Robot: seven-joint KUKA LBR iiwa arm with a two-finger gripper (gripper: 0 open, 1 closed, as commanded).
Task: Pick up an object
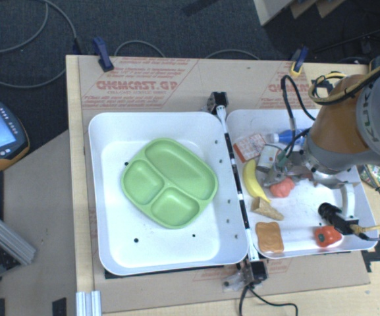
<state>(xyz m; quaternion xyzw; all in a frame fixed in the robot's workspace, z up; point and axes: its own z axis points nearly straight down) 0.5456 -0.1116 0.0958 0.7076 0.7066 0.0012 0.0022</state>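
Toast-coloured slab (269,237) is lying at right bin's (367,206) front edge, red tomato-like piece (328,236) sitting near it. Hand (273,168) is hanging low over an orange-pink lump (282,188), touching or just above, can't tell; finger spread unclear. Banana (251,180) is lying just beside. Green divided plate (169,182) is resting in left bin (104,196).

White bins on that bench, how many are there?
2. The left shallow white plastic bin holds a green divided plate; the right shallow white plastic bin sits beside it, partly under the arm.
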